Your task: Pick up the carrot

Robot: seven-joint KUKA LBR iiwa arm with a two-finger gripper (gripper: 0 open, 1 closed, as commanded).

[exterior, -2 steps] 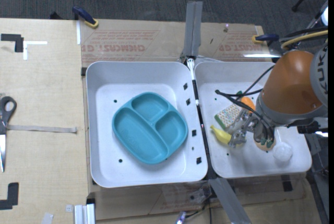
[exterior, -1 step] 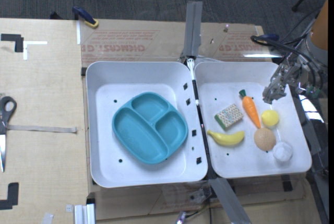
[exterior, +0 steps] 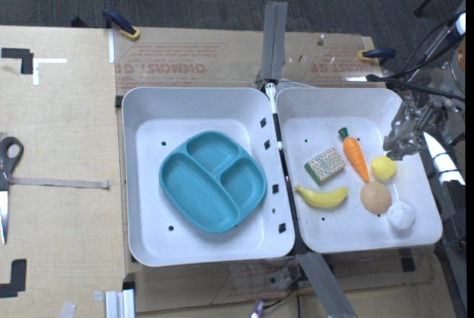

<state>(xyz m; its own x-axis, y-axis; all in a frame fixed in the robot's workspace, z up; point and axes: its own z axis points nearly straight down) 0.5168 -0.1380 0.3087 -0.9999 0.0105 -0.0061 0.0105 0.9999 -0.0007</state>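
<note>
Carrot (exterior: 355,154) lies in the right bin (exterior: 326,239), orange w/ green top pointing up-left, body slanting down-right, not held by anything.

L to R: scissors (exterior: 7,168) at far left edge of bench. Left bin (exterior: 141,235) holds a teal divided plate (exterior: 213,181), 3 compartments, tilted a bit. Right bin: sponge block (exterior: 325,164) w/ green side, just left of the carrot; yellow banana (exterior: 323,196) below the sponge; brownish egg-like ball (exterior: 375,197) right of the banana; lemon (exterior: 383,168) just beside the carrot's lower end, on its right; small white object (exterior: 401,216) near the bin's lower right corner. Gripper (exterior: 400,138) hangs over the bin's right side, above the lemon, apart from the carrot. Can't tell how the claw is set; too cluttered w/ cables there.
</note>
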